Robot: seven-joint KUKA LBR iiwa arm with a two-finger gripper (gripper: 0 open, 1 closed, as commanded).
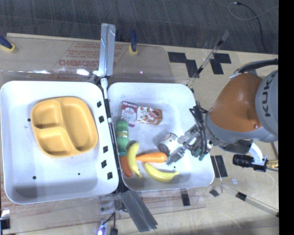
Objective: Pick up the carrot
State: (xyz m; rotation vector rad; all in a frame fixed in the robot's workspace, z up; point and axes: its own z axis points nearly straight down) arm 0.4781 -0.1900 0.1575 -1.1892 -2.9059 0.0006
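Camera view: small orange tapered plastic carrot (pixel 151 156) lying flat at 6 o'clock in the right white bin (pixel 186 93), between two yellow bananas (pixel 160 173). Probably light, stiff, smooth, a little slippery; best pinched across the thick middle. Two-finger gripper (pixel 179 150) just beside its 3 o'clock tip, fingers spread, grasping nothing. "KUKA" readable on the arm; red "CHEMCAST" lettering on the bench sheet (pixel 78 62).

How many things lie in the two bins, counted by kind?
Yellow divided plate: 1
Bananas: 2
Carrot: 1
Green bottle: 1
Red and white packet: 1
Orange-red piece under the left banana: 1, kind unclear
Total: 7
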